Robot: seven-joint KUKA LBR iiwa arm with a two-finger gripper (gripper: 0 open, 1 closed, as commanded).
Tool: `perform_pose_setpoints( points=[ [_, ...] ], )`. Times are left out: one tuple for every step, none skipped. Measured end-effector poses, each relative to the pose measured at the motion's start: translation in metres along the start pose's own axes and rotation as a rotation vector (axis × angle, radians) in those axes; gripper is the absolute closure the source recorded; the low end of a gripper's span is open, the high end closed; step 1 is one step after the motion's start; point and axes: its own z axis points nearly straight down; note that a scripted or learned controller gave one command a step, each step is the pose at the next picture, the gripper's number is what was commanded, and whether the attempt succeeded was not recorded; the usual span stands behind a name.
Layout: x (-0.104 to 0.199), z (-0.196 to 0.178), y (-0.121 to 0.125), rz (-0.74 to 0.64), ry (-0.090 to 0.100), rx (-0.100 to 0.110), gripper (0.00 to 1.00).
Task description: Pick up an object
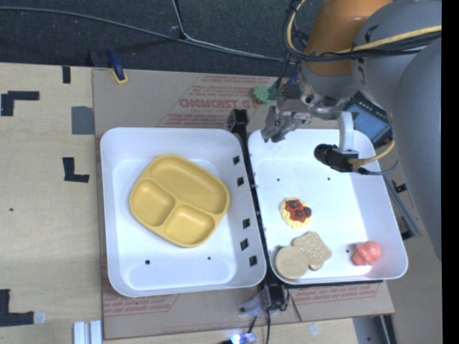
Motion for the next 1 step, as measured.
perform_pose_setpoints(
  points=[
    [0.0507,-0.0041,0.0053,-0.001,0.001,-0.001,1.0]
  ],
)
